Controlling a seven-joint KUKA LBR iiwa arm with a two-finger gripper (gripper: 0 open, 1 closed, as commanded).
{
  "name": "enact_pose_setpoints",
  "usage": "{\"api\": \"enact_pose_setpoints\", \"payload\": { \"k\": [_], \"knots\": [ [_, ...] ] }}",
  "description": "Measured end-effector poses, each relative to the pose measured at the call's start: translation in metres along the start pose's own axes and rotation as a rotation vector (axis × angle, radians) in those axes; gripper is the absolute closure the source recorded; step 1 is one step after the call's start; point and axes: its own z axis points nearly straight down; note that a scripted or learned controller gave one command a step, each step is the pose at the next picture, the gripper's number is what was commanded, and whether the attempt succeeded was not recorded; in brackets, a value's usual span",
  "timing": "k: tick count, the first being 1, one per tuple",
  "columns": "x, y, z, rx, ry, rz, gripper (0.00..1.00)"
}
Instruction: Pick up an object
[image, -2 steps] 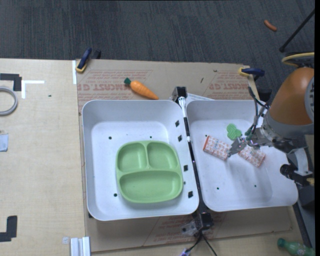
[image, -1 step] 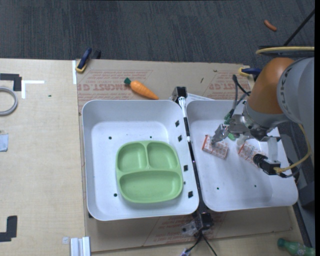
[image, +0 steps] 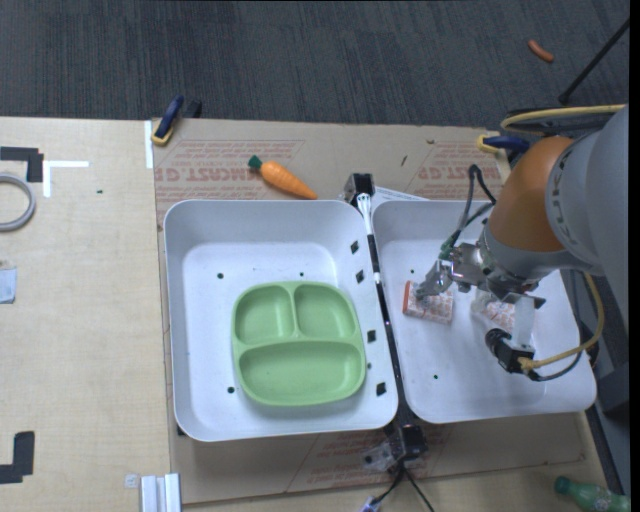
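Note:
A small red and white packet lies in the right bin, near its left wall. My gripper hangs directly over the packet's right end, very close to it or touching it. A second pale, pinkish packet lies just to the right, partly under the wrist. The grey arm with its orange band reaches in from the right and covers the bin's right side.
The left bin holds a green divided plate. A toy carrot lies on the cardboard behind the bins. A black and yellow cable loops below the wrist. A green bottle lies at the bottom right.

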Motion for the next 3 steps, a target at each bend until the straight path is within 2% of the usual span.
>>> {"api": "enact_pose_setpoints", "payload": {
  "k": [1, 2, 3],
  "knots": [
    [0.0, 0.001, -0.011, -0.002, 0.001, 0.0, 1.0],
    [0.0, 0.001, -0.011, -0.002, 0.001, 0.0, 0.0],
    [-0.062, 0.001, -0.001, 0.004, 0.0, -0.052, 0.0]
  ]
}}
